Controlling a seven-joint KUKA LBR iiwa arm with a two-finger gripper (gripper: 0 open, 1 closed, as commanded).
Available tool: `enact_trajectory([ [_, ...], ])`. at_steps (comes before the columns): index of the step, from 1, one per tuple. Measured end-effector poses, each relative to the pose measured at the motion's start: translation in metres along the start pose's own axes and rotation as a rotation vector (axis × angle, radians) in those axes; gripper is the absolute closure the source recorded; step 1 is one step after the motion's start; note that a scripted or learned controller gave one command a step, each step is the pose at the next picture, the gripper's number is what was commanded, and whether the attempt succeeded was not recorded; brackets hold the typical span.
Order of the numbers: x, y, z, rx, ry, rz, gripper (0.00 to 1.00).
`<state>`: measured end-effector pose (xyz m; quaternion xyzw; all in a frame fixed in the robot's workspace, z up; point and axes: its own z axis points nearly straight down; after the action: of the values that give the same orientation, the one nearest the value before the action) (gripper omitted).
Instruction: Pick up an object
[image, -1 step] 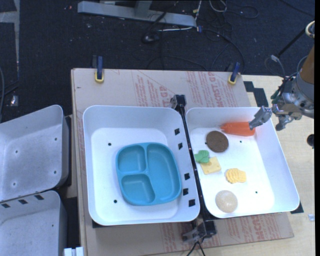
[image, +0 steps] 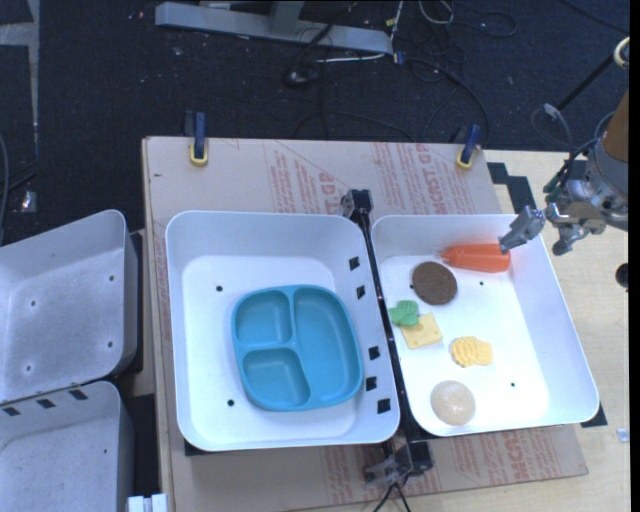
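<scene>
Here the pincer (image: 549, 228) hangs over the far right corner of the right bin (image: 575, 345), its two fingers spread apart and pinching nothing; one fingertip (image: 519, 232) hovers just beside the right end of the one orange carrot (image: 477, 258), though whether they touch cannot be told. The carrot lies along the right bin's far edge. Just nearer sits one brown round patty (image: 435, 283). Toward the bin's left edge rest one green leafy piece (image: 404, 313) and one yellow square slice (image: 423, 331), touching each other. One ridged yellow piece (image: 471, 351) lies mid-bin, and one pale round ball (image: 452, 402) near the front edge (six things in all). The left bin (image: 195, 330) holds one blue three-compartment plate (image: 296, 346). Both bins sit side by side on the tabletop (image: 260, 175).
</scene>
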<state>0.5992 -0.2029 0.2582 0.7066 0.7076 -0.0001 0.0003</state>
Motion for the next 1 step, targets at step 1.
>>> enact_trajectory([
  [1, 0.0065, -0.0048, 0.0459, 0.004, 0.001, 0.001, 0.0],
])
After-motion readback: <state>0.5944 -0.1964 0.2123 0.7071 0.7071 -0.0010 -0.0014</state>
